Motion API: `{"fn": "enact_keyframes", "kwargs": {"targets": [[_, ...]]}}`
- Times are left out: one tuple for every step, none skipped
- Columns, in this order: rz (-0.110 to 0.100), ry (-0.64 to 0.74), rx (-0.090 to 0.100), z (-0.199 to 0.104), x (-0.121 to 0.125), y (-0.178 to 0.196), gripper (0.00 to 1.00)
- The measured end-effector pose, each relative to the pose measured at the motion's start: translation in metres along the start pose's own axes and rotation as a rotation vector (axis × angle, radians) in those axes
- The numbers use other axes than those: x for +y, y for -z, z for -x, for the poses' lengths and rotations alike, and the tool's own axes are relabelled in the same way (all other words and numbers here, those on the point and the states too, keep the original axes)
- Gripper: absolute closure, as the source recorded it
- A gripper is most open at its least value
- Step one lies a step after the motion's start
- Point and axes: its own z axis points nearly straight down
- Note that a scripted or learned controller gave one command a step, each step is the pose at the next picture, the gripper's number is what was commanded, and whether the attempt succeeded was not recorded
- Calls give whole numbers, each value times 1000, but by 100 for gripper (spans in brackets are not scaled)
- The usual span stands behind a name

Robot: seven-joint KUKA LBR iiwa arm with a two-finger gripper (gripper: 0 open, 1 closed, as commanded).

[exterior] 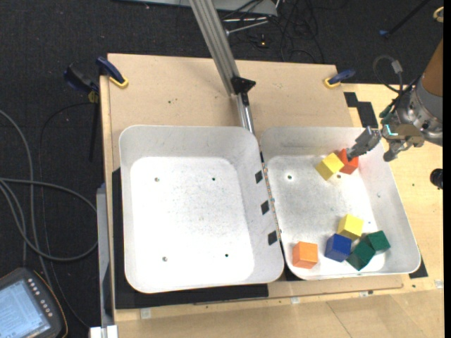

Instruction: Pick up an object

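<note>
The bench (pixel 296 97) is the biggest thing here, a pale board clamped at its far corners, and it carries two shallow white bins side by side. The left bin (pixel 141 153) has only its speckled floor on show. The right bin (pixel 394 210) holds all the blocks.

The arm (pixel 433 83) comes in from the right edge, grey below an orange band, and its gripper (pixel 377 146) hangs over the far right part of the right bin. The two fingers look spread apart, one toward the blocks and one toward the bin's right wall, and nothing sits between them, so the gripper holds nothing.

Just beside the nearer finger lie a yellow block (pixel 329 166) and a red block (pixel 348 161), touching each other (the red one partly tucked behind the yellow). These are the likeliest targets, judging by how close the gripper is.

Well apart from them, near the front of the same bin, is a cluster: another yellow block (pixel 350 225), a blue block (pixel 338 247), two green blocks (pixel 368 248) pressed together, and an orange block (pixel 305 254) a little to the left.

As for progress, the pick is not yet made. Every block rests on the bin floor. The approach seems under way; closing on a block and lifting it are left.
</note>
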Motion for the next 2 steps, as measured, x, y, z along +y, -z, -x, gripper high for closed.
{"fn": "enact_keyframes", "kwargs": {"targets": [[5, 0, -1, 0, 1, 3, 0], [-1, -2, -1, 6, 7, -57, 0]]}}
